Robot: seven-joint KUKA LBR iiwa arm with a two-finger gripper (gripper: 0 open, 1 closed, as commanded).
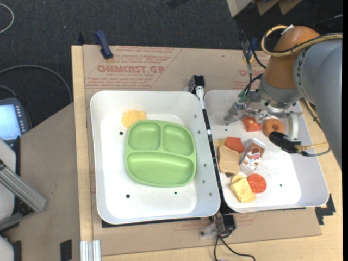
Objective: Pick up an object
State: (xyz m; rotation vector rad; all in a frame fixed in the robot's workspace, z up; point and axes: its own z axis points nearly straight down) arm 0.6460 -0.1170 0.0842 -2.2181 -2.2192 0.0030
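Right bin (310,192) holds the pickable items, clustered toward its left and far parts: an orange-red block (252,124) and a brown ring-shaped piece (273,126) at the far end, directly under the gripper (255,110). Nearer: a red piece (234,144), bread slice (228,159), small printed carton (253,156), tomato slice (257,183), yellow cheese wedge (242,190). Gripper sits low over the orange-red block; cannot tell whether it grips anything. Left bin (103,145) carries a green divided plate (161,153), with a yellow cracker-like piece (133,117) touching its far-left edge.
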